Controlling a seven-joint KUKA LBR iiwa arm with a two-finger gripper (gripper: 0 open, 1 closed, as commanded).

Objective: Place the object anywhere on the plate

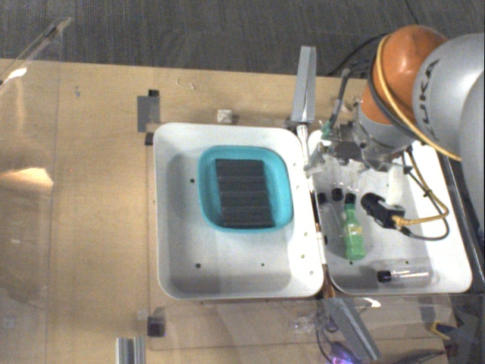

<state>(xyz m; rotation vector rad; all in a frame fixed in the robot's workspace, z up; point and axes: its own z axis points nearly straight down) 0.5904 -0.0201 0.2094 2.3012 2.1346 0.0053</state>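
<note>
A teal plate [283,197] sits in the left white bin [176,264], and a dark ridged block [242,192] lies on it. In the right bin [447,258] a green bottle [353,238] lies with its dark cap pointing to the back. My gripper [341,182] hangs low over the back left of the right bin, just above the bottle's capped end. The wrist hides much of it, and nothing shows as held.
A clear tube with a black cap [402,276] lies near the front of the right bin. Two small dark pieces [329,197] lie left of the bottle's cap. A grey upright post [305,82] stands behind the wall between the bins.
</note>
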